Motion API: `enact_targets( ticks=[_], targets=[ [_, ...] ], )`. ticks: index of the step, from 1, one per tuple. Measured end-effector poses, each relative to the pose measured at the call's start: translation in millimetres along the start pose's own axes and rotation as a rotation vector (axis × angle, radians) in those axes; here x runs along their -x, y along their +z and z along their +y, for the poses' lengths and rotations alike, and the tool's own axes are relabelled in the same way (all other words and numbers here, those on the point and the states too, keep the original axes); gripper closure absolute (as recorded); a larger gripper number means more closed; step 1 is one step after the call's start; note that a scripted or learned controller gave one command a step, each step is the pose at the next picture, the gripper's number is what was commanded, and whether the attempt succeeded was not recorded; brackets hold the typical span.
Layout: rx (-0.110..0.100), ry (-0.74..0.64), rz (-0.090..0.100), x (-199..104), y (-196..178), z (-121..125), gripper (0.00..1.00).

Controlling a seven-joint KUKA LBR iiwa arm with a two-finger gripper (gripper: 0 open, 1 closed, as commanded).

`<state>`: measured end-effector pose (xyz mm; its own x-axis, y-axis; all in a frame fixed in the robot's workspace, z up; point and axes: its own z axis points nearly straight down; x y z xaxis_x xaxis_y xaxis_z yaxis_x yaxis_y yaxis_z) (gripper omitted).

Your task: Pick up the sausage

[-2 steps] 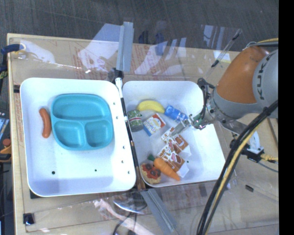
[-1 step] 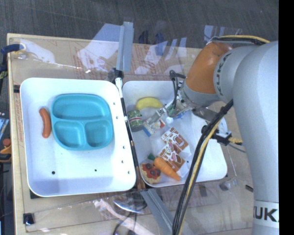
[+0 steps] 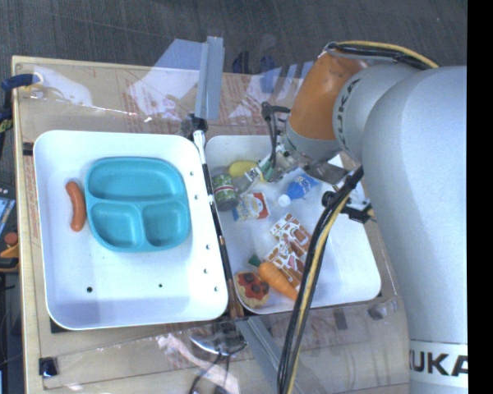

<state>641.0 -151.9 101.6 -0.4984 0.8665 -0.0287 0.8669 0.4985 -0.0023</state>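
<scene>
the sausage [image 3: 76,205] lies lengthwise along the left wall of the left bin [image 3: 115,298], just beside the left rim of a blue divided plate [image 3: 138,201] that sits toward that bin's back half. the grey arm [image 3: 411,187] with its orange band [image 3: 316,105] reaches over the right bin [image 3: 353,277], and the gripper [image 3: 271,167] hangs near that bin's back edge, above a yellow toy [image 3: 241,169] and a small can [image 3: 224,192]; whether it is spread or pressed together cannot be told. nothing is seen in its grasp. toward the right bin's front edge lie a carrot [image 3: 278,279] and a pizza slice [image 3: 251,287], with a waffle-patterned piece [image 3: 291,238] just behind them. the sausage is well apart from the gripper, in the other bin.
</scene>
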Motion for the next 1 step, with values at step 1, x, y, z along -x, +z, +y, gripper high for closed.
enact_targets(
  ticks=[1],
  targets=[
    [0.002, -0.012, 0.029, -41.4, -125.4, -23.0, 0.0]
  ],
)
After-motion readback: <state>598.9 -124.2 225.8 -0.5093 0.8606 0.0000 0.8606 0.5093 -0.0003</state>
